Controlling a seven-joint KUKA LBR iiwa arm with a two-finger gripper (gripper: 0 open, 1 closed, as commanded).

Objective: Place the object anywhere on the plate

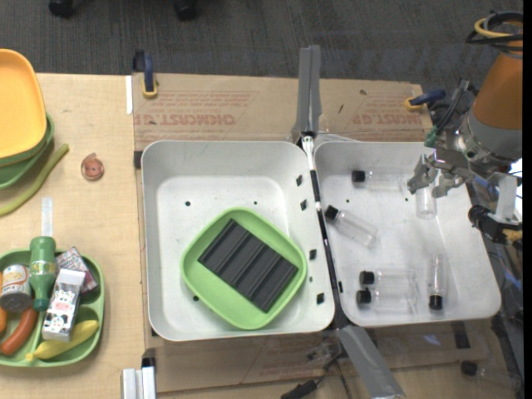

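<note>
Clear plastic vials (351, 225), glossy green plate (245, 269)

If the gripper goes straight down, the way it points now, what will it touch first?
The gripper hangs over the right bin and seems to carry a clear vial between its fingers. Going straight down, that vial would probably meet the bare white bin floor first; the other vials lie aside. Depth is hard to judge.

The arm (499, 98) shows a broad orange band above a grey wrist section. Below it sits a grey metal gripper (431, 183) built of angular brackets, and black cables run down beside the wrist, with yellow cable looped above.
</note>
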